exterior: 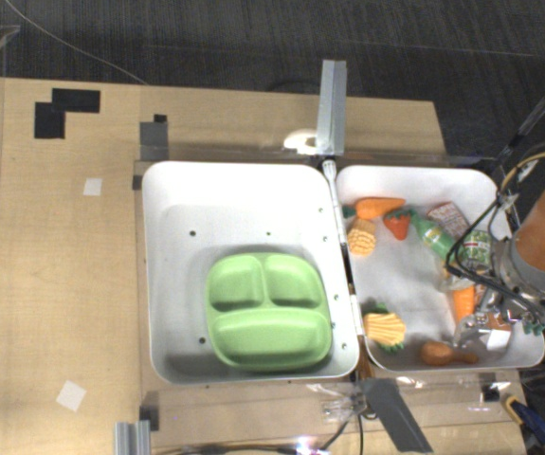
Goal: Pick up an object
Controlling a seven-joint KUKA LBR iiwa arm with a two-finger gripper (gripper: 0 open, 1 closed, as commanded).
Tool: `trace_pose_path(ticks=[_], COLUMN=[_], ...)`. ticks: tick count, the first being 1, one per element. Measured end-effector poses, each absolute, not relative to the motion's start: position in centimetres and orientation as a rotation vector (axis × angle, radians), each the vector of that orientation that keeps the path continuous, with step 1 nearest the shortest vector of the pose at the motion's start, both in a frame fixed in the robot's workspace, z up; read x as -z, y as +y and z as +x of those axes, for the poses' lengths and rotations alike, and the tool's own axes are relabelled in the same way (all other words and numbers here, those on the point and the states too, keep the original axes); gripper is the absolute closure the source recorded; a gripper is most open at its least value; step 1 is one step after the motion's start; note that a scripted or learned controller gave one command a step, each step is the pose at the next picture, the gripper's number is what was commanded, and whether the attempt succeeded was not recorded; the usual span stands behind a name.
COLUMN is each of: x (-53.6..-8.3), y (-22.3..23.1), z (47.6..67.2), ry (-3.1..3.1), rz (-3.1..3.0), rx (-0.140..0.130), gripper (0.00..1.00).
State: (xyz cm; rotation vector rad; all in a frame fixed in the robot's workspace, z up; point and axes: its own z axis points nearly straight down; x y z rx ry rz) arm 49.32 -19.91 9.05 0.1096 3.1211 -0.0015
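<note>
On the wooden worktop [54, 282] two white bins sit side by side. The left bin [172, 207] holds a green divided plate [267, 309] lying flat toward its near side. The right bin [414, 278] carries the toy food: a carrot [379, 207] and a strawberry [400, 224] near its far edge, a corn cob [361, 242] against the left wall, a green bottle [436, 240] beside a small packet [449, 216], a yellow ridged piece [385, 329] and a brown sausage [437, 353] along the near edge. The arm's jaws [476, 330] are low over the right bin's near right corner, just beside an orange piece [463, 302]; cables and the wrist hide them, so whether they are clenched or released cannot be told.
</note>
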Motion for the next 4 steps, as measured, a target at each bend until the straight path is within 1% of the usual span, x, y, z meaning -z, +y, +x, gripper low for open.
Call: trace_pose_path(ticks=[1,2,3,4], x=[-10.4,-11.6,-13.0,-13.0], y=[-19.7,-19.7,-15.9,-16.0], z=[49.9,50.2,52.5,52.4], ry=[3.104,3.095,3.097,3.098], rz=[0.096,0.086,-0.471,-0.469], rx=[0.006,0.009,0.002,0.002], gripper=[1.0,1.0,1.0,0.0])
